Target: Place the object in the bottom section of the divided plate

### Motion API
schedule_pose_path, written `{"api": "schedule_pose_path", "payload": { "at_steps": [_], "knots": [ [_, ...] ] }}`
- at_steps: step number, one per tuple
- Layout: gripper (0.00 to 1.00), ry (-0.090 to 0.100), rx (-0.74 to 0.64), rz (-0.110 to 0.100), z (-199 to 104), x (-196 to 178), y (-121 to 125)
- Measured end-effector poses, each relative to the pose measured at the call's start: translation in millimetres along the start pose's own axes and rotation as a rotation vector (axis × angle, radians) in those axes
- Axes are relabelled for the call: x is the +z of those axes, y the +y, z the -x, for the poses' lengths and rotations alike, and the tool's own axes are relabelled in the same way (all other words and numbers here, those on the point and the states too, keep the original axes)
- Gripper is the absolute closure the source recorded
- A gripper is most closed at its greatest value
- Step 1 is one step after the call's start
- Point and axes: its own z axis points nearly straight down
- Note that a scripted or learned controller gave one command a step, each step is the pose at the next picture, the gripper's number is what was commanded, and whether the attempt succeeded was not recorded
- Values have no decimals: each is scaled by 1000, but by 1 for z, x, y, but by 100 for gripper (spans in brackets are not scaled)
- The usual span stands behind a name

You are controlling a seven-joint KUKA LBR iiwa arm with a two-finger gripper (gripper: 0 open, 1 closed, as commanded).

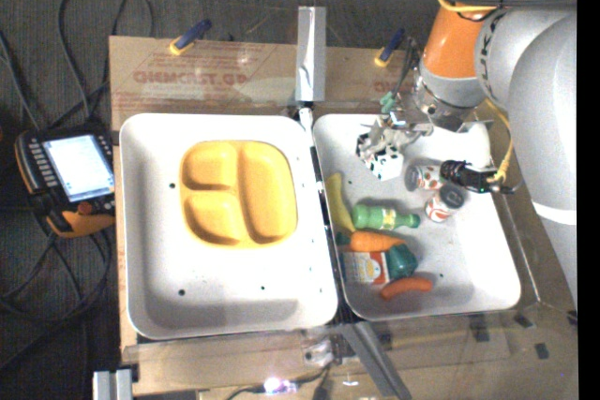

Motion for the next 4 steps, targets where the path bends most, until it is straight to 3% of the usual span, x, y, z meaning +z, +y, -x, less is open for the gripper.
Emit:
{"api": "schedule_pose_path", "payload": {
  "at_steps": [1, 3, 4],
  "knots": [
    [100, -10, -186, 27, -77, -25, -2],
    [100, -37, -155, 41, -119, -44, -5],
    [100, -9, -286, 31, -198, -49, -36]
  ]
}}
